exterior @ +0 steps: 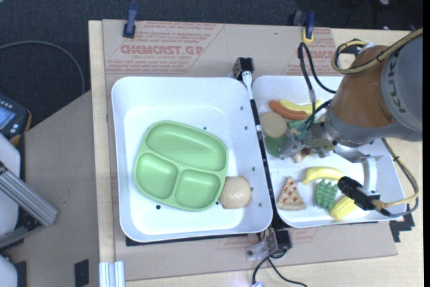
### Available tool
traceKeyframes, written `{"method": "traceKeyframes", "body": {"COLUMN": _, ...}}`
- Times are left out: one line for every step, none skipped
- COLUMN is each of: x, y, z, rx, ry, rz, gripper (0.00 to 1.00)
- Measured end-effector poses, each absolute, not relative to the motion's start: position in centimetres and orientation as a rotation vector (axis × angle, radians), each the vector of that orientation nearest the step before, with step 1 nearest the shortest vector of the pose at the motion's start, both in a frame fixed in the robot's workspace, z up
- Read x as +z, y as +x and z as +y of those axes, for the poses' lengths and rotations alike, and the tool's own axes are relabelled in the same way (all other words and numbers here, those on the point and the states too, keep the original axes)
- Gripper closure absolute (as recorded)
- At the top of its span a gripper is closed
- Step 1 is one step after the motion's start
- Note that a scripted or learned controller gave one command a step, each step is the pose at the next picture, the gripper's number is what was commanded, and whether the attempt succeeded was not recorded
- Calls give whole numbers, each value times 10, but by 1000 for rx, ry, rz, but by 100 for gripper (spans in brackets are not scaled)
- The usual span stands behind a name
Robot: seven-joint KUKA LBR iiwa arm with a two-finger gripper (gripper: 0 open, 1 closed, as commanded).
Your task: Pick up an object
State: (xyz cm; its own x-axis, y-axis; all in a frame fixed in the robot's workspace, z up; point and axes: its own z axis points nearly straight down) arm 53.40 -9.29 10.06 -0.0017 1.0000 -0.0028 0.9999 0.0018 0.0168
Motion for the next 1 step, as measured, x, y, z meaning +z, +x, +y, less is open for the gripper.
{"method": "traceKeyframes", "body": {"x": 85, "y": 551, "z": -96, "rx": 1, "ry": 2220, "rz": 2220, "gripper": 0}}
